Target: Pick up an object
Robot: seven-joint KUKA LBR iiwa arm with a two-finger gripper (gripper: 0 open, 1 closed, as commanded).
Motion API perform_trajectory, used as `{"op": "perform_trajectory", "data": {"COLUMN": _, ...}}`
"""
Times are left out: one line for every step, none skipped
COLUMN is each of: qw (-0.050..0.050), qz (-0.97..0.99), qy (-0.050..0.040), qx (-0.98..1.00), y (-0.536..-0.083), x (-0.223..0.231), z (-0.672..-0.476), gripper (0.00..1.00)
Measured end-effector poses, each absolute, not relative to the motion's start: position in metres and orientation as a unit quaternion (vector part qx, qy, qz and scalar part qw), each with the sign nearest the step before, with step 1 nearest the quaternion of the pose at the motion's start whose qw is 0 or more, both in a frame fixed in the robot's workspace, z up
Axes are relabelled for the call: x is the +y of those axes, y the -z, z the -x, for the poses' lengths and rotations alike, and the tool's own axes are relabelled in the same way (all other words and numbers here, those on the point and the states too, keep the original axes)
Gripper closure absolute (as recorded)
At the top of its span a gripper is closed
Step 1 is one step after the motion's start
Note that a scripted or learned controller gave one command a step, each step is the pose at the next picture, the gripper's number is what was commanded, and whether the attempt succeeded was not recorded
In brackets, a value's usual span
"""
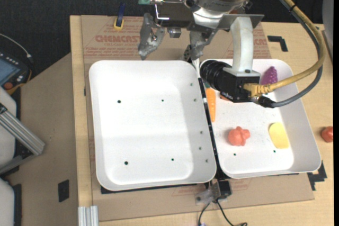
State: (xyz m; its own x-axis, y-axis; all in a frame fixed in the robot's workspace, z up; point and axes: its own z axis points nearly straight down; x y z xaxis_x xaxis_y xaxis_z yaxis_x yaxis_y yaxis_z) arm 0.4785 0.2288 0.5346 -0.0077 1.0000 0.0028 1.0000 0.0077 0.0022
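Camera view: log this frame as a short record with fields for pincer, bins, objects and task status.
pincer: open, holding nothing, above the far edge of the left bin
right bin: holds carrot, red piece, yellow piece, purple piece
outside bins: red item at the right
task status: nothing picked yet

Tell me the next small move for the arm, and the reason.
Probably move the gripper toward the right bin and down. The fingers are open with nothing between them, above the bins' far edge, while the carrot and red toy lie there.
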Motion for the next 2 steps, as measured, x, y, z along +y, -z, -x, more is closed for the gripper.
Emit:
{"op": "perform_trajectory", "data": {"qw": 0.002, "qz": 0.707, "qy": -0.0052, "qx": -0.707, "y": -0.453, "x": 0.224, "z": -0.478, "gripper": 0.0}}
{"op": "perform_trajectory", "data": {"qw": 0.0, "qz": 0.707, "qy": 0.0013, "qx": -0.707, "y": -0.469, "x": 0.225, "z": -0.479, "gripper": 1.0}}
